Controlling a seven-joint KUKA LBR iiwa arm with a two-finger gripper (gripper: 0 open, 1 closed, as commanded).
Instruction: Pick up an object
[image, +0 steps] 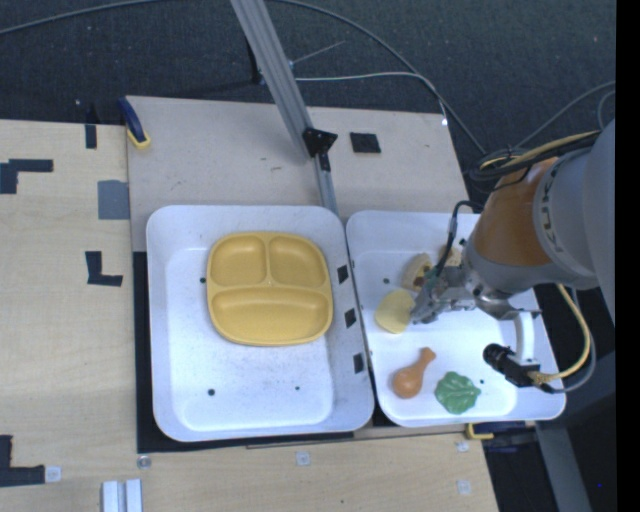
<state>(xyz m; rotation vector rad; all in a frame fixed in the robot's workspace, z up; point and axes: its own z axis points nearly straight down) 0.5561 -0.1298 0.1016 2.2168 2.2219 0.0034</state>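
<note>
The right bin (380, 236) holds a pale yellow block (393, 311), an orange drumstick-shaped toy (412, 374), a green leafy toy (457, 392) and a tan piece (417, 269) partly hidden by the arm. My gripper (430, 300) reaches down from the right into this bin, its tip right beside the yellow block's right edge and just below the tan piece. The fingers are dark and small against the wrist.
The left bin (170, 330) carries a yellow divided plate (269, 288). A grey metal pole (290, 95) slants down to the gap between the bins. Cables (560, 370) loop off the arm over the right bin's right edge.
</note>
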